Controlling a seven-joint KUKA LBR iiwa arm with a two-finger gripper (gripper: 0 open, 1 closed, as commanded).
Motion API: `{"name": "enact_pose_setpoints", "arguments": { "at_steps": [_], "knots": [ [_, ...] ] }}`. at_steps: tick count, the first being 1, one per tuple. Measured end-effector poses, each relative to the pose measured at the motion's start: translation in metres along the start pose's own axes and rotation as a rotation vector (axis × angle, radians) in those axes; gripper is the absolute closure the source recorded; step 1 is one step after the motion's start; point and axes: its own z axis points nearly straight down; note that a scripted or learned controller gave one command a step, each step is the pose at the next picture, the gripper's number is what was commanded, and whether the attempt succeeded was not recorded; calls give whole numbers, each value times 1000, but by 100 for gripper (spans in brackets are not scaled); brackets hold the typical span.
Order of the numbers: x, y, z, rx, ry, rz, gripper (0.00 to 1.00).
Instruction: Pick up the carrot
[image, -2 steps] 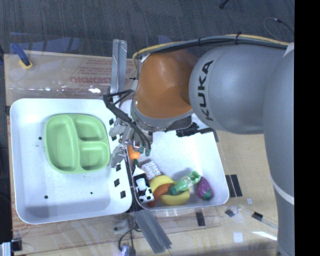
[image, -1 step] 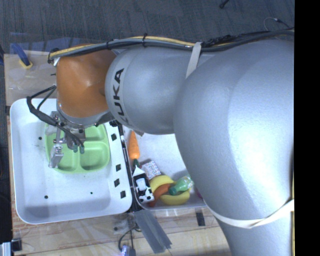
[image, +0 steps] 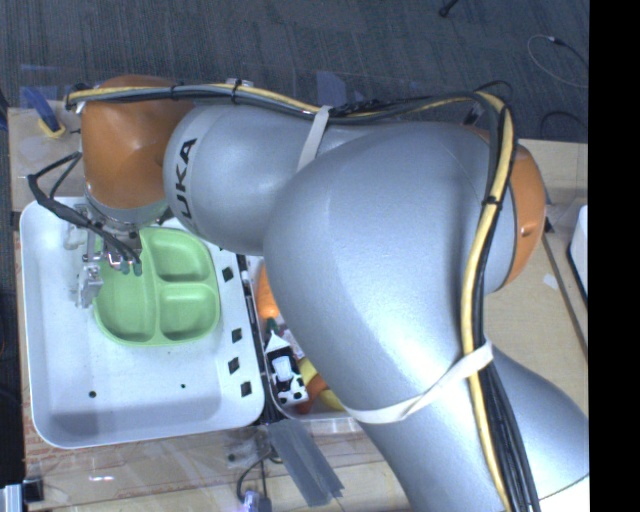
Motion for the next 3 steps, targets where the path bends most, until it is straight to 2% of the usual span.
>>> {"name": "enact_pose_setpoints", "arguments": {
  "at_steps": [1, 2, 3],
  "knots": [
    [-12, -18, -137, 6, -3, -393, 0],
    [-9, -3, -161, 5, -3, -679, 0],
    [82, -7, -171, 6, 0, -503, 0]
  ]
}}
